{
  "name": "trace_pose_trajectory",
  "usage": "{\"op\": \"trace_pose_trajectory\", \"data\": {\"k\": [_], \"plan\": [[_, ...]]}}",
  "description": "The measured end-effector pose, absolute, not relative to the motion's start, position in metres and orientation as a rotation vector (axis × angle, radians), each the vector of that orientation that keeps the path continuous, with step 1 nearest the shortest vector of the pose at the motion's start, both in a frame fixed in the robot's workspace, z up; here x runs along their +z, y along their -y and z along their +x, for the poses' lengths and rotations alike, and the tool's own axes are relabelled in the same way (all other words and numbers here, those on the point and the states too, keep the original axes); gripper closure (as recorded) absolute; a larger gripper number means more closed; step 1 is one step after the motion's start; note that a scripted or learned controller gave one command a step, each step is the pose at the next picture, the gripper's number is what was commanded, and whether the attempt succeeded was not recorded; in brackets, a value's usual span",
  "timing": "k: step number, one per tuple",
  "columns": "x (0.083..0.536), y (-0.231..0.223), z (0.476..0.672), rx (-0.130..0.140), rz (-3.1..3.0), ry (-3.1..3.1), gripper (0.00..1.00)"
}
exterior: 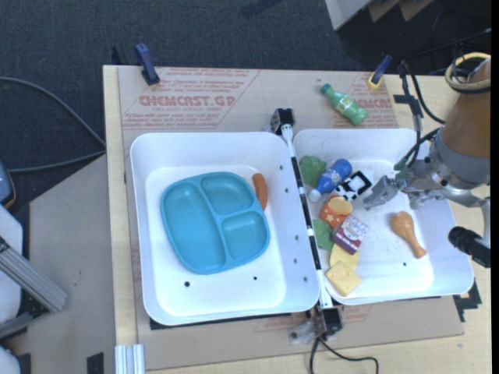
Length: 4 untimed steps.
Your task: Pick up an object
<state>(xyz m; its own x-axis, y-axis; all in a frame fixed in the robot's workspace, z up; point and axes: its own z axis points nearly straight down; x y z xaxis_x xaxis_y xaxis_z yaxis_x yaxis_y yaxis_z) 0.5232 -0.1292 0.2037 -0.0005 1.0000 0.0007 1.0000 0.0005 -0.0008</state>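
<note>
the arm (468,123) ran off the right edge, so most of it was cut away. the gripper (382,192) was small and partly blurred, and whether its fingers stood open or closed could not be told. a black part (470,245) at the right edge was cut off too. the toys heaped at the left of the right bin (405,287) overlapped, the green one (313,167) partly hidden behind the blue bottle (334,174). print on the small packet (352,232) was too small to read.

Red print "CHEMCAST GP" across the brown board (195,100) beneath the bins — smaller lines unreadable
</note>
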Motion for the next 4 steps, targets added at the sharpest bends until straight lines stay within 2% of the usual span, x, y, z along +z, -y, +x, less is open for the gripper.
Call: {"op": "trace_pose_trajectory", "data": {"k": [1, 2, 3, 4], "plan": [[0.085, 0.097, 0.537, 0.000, -2.221, 2.222, 0.00], [0.085, 0.095, 0.604, -0.001, -2.221, 2.223, 0.00], [0.094, 0.096, 0.604, -0.001, -2.222, 2.223, 1.00], [0.185, 0.023, 0.594, -0.002, -2.220, 2.223, 1.00]]}}
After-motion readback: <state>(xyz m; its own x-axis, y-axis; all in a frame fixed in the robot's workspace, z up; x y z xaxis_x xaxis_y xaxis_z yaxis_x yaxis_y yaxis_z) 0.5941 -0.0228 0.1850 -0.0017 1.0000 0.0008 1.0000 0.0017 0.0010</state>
